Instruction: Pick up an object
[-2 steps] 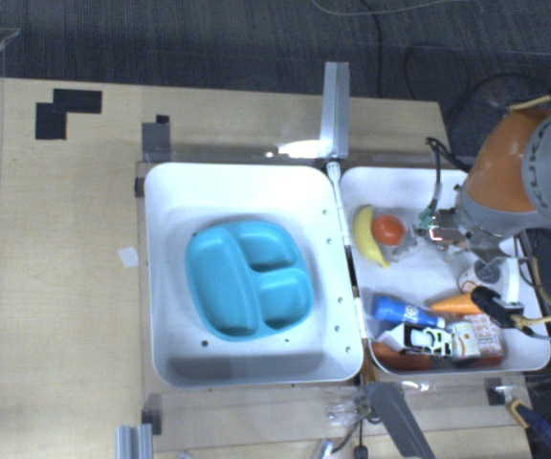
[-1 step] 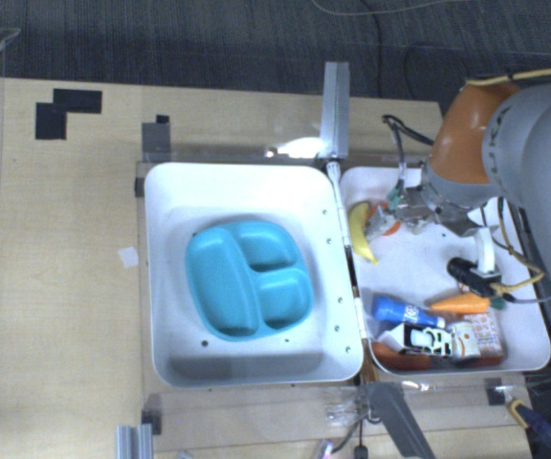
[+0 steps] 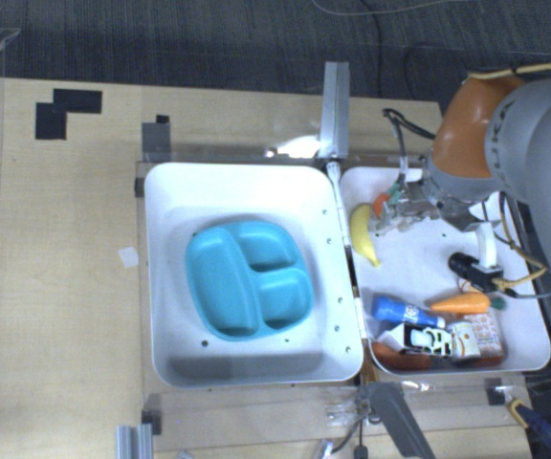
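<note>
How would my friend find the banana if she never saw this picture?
Look at the right white bin, the one crowded with small things. Go to its left wall, beside the divider between the two bins. The banana lies there, plain yellow and curved, above the blue bottle and left of the gripper.

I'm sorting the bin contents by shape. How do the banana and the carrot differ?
The banana is yellow and curved; the carrot is orange and nearly straight. The banana lies along the left wall of the right bin, running up-down in the camera view; the carrot lies across the bin, lower and farther right. Both are elongated and rest loose in the same bin.
</note>
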Tool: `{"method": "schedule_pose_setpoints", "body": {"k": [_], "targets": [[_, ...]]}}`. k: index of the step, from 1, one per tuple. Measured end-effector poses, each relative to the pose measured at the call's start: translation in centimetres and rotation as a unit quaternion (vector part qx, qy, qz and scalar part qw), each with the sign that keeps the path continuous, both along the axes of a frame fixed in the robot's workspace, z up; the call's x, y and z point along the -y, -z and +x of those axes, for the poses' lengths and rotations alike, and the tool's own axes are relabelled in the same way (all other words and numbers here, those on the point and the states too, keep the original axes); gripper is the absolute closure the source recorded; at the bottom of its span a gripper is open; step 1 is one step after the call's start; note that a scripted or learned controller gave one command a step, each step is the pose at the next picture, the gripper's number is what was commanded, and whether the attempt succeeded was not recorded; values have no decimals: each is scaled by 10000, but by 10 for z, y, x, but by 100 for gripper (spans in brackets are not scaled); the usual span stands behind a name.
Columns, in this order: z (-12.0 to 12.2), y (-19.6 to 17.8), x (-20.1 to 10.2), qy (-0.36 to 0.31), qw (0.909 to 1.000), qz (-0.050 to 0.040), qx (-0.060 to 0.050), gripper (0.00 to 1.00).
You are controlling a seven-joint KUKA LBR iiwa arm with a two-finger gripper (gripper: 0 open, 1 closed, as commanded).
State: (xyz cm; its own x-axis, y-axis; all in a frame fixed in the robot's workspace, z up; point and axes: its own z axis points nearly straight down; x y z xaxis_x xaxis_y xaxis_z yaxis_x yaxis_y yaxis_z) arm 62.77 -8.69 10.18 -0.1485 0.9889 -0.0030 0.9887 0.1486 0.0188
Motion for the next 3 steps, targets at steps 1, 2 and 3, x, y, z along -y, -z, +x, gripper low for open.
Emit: {"method": "schedule_pose_setpoints", "body": {"k": [1, 2, 3], "targets": [[-25, -118, -59, 520, 9986, 10, -58, 100], [-24, -129, -61, 482, 9988, 7, -37, 100], [-58, -106, -107, 561, 9984, 8, -85, 100]]}}
